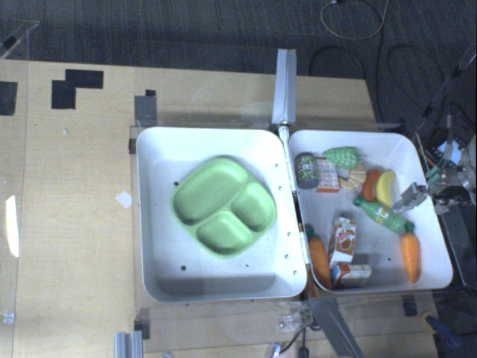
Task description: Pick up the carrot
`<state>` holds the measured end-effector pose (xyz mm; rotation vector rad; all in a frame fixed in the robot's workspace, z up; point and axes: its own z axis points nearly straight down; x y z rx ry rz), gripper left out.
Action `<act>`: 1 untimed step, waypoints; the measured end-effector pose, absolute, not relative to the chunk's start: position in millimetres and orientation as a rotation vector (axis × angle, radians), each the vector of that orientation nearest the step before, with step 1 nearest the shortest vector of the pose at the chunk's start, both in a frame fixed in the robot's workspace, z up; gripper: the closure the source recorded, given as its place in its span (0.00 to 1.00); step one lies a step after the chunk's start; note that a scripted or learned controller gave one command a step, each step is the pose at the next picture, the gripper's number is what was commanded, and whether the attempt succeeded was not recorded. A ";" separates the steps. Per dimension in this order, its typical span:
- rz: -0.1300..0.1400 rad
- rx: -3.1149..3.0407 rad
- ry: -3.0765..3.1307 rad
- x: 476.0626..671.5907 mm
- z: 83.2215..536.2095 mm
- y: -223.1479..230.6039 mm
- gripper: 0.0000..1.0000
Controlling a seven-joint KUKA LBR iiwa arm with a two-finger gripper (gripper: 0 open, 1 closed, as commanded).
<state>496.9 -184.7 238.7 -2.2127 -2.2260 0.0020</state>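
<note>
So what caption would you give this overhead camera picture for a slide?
Green divided plate in the left bin; two carrots among toy groceries in the right bin.

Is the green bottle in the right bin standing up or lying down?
Lying down. The green bottle shows its full length across the right bin's floor, slanting from upper left to lower right, just above a carrot.

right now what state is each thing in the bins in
green tray: flat in the left bin, right way up
can: lying on its side
green bottle: lying down
carrot: lying flat by the right bin's right wall, not held
second carrot: lying flat by the divider
carton: lying flat
hand: low over the right bin, above the carrot
</note>
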 end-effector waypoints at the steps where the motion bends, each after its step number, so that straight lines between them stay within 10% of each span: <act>1: -0.009 -1.941 -2.470 490.2 98.8 -200.5 0.00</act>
